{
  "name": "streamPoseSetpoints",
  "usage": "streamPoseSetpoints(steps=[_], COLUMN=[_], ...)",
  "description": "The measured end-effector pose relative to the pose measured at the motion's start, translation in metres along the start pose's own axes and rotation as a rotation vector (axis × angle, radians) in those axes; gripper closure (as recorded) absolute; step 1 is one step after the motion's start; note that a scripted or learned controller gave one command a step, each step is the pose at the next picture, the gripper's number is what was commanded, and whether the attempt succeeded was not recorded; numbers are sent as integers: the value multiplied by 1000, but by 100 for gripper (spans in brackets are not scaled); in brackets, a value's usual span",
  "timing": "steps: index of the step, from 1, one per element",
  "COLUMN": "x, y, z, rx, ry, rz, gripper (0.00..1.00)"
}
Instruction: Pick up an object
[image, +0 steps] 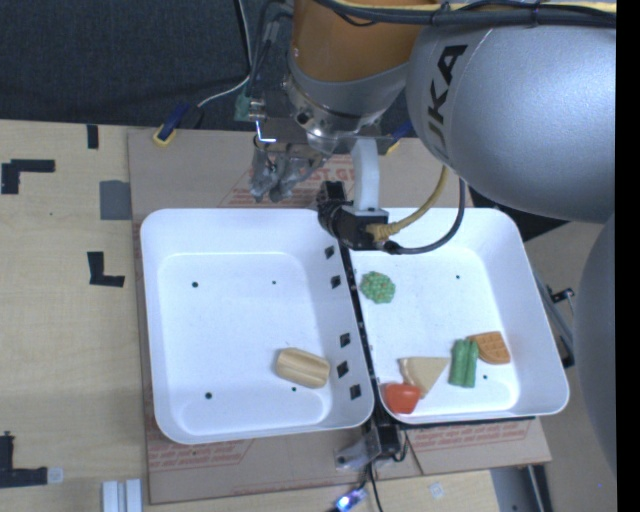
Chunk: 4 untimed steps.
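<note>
Broccoli (377, 287) sits alone in your right bin (500, 240); bring the gripper (280, 180) squarely over it. Finger spread: cannot tell.

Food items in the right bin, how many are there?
5. Broccoli up near the divider; orange waffle and green piece at the near right; cheese wedge and tomato at the near edge. The arm covers the far corner, so more may be hidden.
</note>
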<state>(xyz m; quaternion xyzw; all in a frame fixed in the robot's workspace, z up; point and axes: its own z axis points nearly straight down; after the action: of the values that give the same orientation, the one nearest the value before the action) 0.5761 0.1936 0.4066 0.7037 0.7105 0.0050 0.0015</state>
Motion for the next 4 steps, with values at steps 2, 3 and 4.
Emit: streamPoseSetpoints(steps=[2,3,4], x=[-109,-46,30], y=[-42,-47,1], z=[18,32,-92], rx=[14,13,-5], ry=[-8,-5,1], rz=[16,3,1], gripper=[100,100,100])
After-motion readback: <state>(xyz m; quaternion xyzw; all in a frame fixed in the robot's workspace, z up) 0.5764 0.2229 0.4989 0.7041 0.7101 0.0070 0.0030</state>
